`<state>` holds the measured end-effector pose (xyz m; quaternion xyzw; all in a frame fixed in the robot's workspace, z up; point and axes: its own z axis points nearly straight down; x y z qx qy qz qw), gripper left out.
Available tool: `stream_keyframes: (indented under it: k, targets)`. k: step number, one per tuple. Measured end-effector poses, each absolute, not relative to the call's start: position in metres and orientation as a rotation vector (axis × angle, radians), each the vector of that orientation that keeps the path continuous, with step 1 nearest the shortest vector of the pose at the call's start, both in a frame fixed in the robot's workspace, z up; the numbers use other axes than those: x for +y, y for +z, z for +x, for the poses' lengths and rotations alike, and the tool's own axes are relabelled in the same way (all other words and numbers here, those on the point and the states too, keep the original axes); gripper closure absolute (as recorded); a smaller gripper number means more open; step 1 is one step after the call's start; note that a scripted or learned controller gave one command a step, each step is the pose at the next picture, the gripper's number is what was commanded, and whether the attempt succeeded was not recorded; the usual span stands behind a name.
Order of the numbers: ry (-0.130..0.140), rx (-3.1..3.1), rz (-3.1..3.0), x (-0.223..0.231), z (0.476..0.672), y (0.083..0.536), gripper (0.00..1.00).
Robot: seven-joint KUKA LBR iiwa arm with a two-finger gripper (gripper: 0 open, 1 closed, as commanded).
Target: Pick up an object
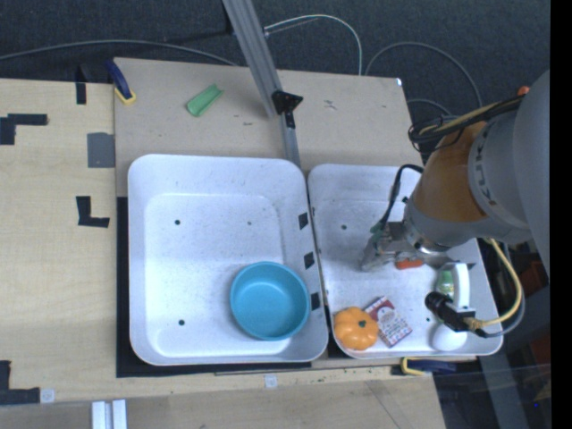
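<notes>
My gripper (379, 250) is low over the middle of the right bin (349, 195), reaching in from the right. A small red-orange thing (410, 263) lies just to its right, partly hidden under the wrist. An orange pumpkin-shaped toy (357, 328) rests in the bin's front left corner, with a red and white packet (389, 321) beside it. A white and green item (452, 282) lies by the right wall, and a white rounded thing (447, 338) sits at the front right corner. Nothing shows held in the gripper.
A blue bowl (268, 299) stands in the front right of the left bin (179, 186). On the bench behind the bins lie a green block (203, 100) and a blue and yellow clip (121, 82). A grey pole (259, 52) slants down to the bins' back edge.
</notes>
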<state>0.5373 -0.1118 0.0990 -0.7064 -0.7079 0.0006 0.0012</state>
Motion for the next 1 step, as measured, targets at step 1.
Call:
stream_keyframes:
  k: [1]
  targets:
    - [-0.001, -2.223, -2.221, -0.1108, 0.5347, 0.1412, 1.0]
